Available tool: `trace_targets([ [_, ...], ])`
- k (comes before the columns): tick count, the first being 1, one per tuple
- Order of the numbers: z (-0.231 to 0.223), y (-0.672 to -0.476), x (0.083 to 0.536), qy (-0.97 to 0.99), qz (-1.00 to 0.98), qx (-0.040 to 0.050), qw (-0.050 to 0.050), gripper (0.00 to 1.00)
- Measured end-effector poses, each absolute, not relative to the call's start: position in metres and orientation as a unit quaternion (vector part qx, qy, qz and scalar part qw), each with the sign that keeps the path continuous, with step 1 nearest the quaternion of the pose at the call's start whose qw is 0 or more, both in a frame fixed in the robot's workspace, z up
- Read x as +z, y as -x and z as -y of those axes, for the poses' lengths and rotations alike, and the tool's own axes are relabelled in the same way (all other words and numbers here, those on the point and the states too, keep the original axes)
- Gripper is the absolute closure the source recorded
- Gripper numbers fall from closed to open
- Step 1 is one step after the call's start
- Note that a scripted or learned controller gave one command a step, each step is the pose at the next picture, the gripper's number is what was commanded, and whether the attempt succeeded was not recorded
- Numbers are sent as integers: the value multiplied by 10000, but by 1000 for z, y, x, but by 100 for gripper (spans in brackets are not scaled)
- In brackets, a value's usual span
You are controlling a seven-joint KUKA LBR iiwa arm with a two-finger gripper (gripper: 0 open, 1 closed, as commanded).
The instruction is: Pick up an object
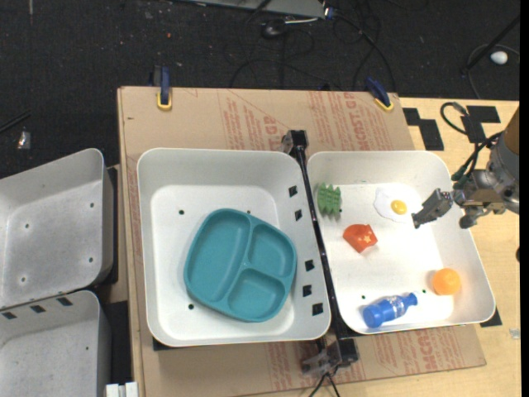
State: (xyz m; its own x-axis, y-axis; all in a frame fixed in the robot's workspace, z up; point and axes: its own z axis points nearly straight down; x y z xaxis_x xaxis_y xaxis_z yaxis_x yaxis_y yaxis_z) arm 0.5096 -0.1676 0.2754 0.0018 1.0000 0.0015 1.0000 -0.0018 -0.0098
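Note:
The right bin (430,165) holds several small items: a green ridged toy (330,198), a fried egg (393,206), a red strawberry-like piece (360,237), an orange ball (446,281) and a blue bottle (387,309) lying on its side. My gripper (450,211) hangs over the bin's right side, just right of the fried egg. It is open, with nothing between its dark fingers (429,209).
A teal divided plate (240,265) lies in the left bin (157,222). A black divider (310,222) runs between the two bins. White trays (50,222) sit off the bench at the left. Cables trail at the upper right.

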Motion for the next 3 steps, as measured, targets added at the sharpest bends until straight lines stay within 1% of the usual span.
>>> trace_targets([
  [1, 167, -511, 280, 7068, 7074, 3, -1, 0],
  [2, 163, -518, 220, 7072, 7070, 15, 26, 0],
  [3, 158, -510, 173, 7076, 7066, 14, 27, 0],
])
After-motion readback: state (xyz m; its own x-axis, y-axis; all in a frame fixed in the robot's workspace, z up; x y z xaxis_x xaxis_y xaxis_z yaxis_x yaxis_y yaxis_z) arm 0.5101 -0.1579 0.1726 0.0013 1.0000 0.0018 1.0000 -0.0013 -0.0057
